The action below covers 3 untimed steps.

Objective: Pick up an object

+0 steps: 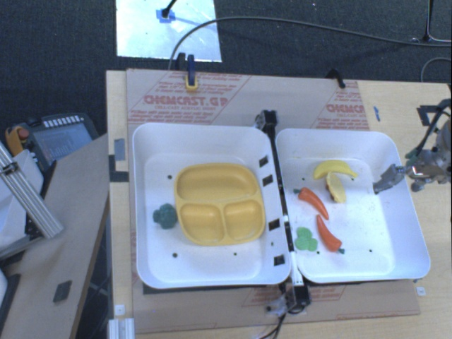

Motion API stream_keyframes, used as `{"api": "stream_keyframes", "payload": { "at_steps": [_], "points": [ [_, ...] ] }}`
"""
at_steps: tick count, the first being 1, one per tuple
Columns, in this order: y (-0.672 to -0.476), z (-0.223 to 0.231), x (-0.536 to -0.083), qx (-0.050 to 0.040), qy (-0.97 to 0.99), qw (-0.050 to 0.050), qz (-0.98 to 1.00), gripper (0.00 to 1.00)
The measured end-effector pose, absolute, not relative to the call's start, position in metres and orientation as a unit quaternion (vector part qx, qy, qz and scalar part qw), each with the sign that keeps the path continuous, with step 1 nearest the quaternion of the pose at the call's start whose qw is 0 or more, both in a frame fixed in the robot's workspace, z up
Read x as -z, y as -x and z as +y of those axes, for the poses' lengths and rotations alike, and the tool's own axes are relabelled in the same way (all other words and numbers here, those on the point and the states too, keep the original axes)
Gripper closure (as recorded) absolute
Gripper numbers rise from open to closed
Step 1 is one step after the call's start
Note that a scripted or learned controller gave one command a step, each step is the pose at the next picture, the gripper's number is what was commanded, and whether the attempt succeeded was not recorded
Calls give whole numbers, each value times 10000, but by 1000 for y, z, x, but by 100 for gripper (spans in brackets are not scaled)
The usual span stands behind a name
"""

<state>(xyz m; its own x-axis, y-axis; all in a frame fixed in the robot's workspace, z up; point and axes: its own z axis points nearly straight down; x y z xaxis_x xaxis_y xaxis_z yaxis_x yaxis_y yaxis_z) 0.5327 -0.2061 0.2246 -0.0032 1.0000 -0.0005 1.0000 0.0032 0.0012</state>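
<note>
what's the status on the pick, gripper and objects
Gripper at right bin's right edge, nothing held. Banana, two carrots untouched. Path clear.

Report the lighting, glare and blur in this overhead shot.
Camera view: even, soft light with faint shadows under the yellow divided plastic tray; bright glare on the shiny metal sheet at top; the white bins look slightly washed out; the grey two-finger gripper at the right edge is blurred; the small orange toy carrots stay reasonably sharp.

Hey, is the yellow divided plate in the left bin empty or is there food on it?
Empty. All three compartments of the yellow divided plate show bare yellow; the green broccoli piece lies beside it on the left bin floor.
</note>
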Motion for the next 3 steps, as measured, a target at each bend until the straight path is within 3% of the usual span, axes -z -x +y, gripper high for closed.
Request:
{"api": "stream_keyframes", "payload": {
  "at_steps": [3],
  "points": [
    [-525, -199, -82, 2, -7068, -10, 7074, 0]
  ]
}}
